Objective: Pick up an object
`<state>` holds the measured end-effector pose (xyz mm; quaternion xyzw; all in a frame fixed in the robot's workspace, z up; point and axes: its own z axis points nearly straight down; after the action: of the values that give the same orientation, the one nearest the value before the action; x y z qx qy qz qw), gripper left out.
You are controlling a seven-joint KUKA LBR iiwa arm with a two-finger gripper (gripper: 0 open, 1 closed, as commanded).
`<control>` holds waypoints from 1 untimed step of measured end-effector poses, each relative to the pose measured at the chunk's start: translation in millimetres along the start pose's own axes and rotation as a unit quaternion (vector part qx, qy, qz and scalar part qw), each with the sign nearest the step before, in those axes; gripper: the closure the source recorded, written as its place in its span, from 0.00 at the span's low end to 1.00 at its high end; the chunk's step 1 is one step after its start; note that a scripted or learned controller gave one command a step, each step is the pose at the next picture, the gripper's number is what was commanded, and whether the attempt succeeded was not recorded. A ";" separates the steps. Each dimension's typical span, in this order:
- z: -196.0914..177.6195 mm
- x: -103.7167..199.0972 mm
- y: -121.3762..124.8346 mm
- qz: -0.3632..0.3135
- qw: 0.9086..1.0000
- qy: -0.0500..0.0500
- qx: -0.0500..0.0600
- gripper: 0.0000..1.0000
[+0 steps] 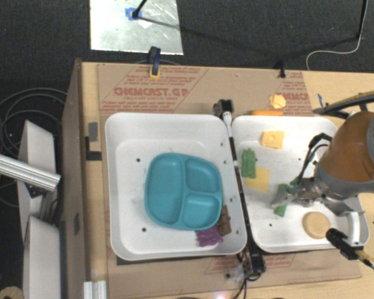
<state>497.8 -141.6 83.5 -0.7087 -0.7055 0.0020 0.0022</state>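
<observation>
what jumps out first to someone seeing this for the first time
The big teal divided plate lying in the left bin draws the eye first. In the right bin the arm's hand is low beside a small green object, with yellow pieces and a tan disc around it.

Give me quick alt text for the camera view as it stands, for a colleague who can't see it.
The arm's claw sits low in the right bin, over a small green piece, near a yellow slice, a green block, a yellow cube and a tan disc. The left bin holds a teal divided plate and a purple and a brown item.
</observation>
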 end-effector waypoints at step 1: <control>-0.1 61.4 -12.1 -0.006 1.000 0.001 -0.002 0.00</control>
<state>486.0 -80.2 83.8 -0.7045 -0.7097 -0.0002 0.0019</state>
